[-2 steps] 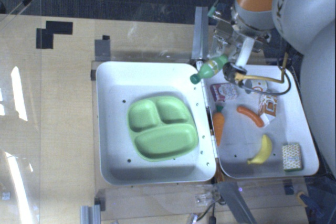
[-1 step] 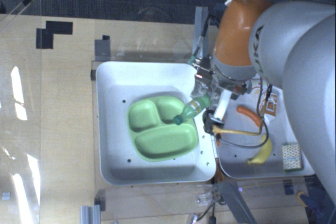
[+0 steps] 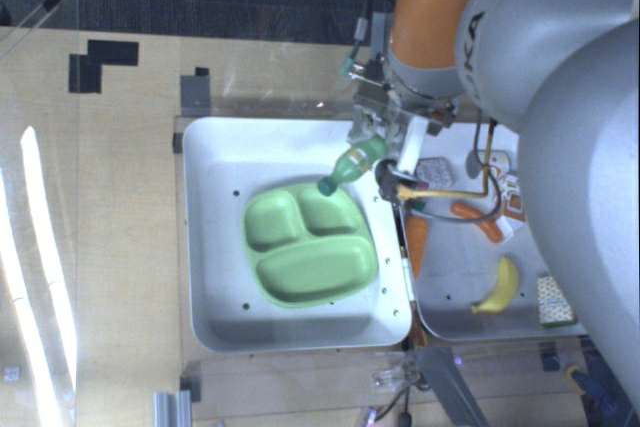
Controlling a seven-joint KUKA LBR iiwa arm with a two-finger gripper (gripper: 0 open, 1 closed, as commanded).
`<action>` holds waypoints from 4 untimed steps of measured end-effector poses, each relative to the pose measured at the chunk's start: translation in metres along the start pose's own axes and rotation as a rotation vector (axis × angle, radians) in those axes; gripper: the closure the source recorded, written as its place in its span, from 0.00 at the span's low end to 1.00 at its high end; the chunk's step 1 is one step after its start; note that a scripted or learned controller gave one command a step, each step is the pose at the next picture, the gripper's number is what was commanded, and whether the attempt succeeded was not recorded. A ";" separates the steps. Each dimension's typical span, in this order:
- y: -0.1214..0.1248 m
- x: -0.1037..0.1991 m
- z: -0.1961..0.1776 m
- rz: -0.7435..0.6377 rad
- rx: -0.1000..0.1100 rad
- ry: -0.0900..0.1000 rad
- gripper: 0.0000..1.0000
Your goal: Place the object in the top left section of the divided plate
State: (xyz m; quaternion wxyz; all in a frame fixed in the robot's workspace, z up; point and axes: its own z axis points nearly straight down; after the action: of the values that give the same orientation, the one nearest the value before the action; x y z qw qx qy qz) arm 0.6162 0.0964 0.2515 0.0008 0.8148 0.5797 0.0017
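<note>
A light green divided plate [image 3: 310, 250] lies in the left white bin [image 3: 215, 245], with two small sections at the top and one large section below. A small green bottle [image 3: 352, 163] with a dark cap hangs tilted, cap end down-left, over the upper edge of the plate's top right section. My gripper [image 3: 374, 141] is shut on the bottle's upper end, just inside the left bin's right wall. The top left section [image 3: 272, 215] sits to the left of the bottle's cap.
The right bin [image 3: 450, 320] holds a carrot [image 3: 415, 240], a banana [image 3: 500, 285], a small orange piece [image 3: 480, 221], a packet [image 3: 433, 172] and a patterned box [image 3: 553, 301]. The shared bin wall [image 3: 403, 265] runs just right of the plate. My arm covers the upper right.
</note>
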 end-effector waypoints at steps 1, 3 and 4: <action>-0.052 -0.026 0.050 -0.312 0.001 0.000 1.00; -0.060 -0.052 0.043 -0.370 0.002 0.000 1.00; 0.026 -0.009 0.067 -0.333 0.001 -0.001 1.00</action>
State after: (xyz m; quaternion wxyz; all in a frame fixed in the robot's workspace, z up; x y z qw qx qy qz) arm 0.6379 0.0797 0.1843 0.0007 0.7077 0.7065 0.0009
